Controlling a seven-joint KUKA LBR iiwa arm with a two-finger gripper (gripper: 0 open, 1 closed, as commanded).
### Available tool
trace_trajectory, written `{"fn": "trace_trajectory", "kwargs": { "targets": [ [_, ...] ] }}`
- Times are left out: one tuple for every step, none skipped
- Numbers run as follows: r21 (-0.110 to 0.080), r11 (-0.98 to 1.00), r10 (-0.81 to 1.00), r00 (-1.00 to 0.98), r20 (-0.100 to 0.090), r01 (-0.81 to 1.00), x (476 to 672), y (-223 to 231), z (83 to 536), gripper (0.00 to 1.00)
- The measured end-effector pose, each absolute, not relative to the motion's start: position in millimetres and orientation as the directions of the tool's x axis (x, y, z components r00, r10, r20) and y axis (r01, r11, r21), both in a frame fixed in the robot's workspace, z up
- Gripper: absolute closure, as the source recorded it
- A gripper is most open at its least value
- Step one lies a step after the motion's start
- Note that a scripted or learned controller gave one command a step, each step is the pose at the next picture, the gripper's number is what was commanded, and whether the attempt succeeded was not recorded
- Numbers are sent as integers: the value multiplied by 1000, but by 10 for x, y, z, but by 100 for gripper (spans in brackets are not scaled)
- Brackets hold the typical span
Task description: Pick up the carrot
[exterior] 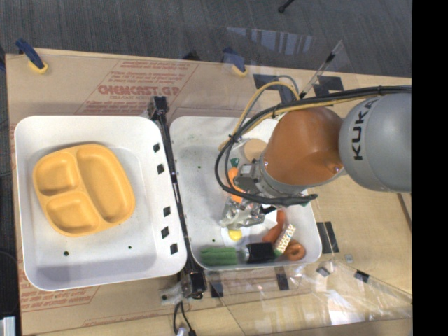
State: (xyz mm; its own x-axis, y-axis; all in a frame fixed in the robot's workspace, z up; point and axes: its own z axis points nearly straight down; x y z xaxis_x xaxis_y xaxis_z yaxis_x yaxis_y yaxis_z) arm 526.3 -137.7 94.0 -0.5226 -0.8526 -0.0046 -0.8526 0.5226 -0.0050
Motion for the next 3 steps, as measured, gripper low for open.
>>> {"fn": "trace_trajectory", "kwargs": {
  "targets": [
    [-15, 495, -869, -495, -9, -869, 5503, -721, 2012, 100],
    [-4, 326, -945, -326, 2, -945, 5199, -1772, 2192, 100],
    [-2, 318, -948, -318, -1, -948, 5211, -1721, 2187, 0]
  ]
}}
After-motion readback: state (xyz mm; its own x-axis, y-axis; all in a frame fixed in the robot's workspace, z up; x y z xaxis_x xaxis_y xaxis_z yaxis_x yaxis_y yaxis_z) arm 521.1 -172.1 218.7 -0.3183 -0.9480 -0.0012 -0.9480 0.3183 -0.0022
